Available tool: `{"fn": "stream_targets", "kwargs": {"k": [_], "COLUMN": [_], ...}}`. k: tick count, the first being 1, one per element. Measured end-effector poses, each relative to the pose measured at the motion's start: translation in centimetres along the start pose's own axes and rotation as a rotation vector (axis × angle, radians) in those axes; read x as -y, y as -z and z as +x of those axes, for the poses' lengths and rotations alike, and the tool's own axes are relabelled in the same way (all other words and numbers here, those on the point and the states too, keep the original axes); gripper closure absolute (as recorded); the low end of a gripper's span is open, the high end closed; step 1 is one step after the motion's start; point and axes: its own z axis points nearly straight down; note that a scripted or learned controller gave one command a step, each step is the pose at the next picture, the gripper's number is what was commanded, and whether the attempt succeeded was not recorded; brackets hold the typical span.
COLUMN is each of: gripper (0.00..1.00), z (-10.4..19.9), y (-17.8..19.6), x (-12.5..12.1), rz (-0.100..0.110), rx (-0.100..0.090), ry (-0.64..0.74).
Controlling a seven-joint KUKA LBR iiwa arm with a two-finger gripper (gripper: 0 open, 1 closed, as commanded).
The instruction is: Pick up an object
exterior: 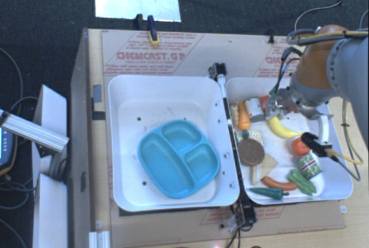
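Nearest the camera, peppers (288, 186) and a small can (310, 165) crowd the right bin's (340, 186) front edge, leaving little room to reach in. The blue plate (179, 158) lies alone in the left bin (124, 126). Farther back, the claw (275, 105) hangs low just beside the banana (281, 127), likely its target; whether it is open or closed, I cannot tell.

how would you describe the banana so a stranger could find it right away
Look in the right bin, the one crowded with toy food, not the left one with the blue tray. In its upper middle, just below the gripper, lies the banana. It is the only yellow, curved piece; the carrot to its left is orange and straight.
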Motion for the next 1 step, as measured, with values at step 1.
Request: {"fn": "stream_targets", "kwargs": {"k": [1], "gripper": [1.00], "z": [6.04], "y": [9.42], "x": [0.47], "rz": [0.016], "rx": [-0.023], "ry": [0.009]}}
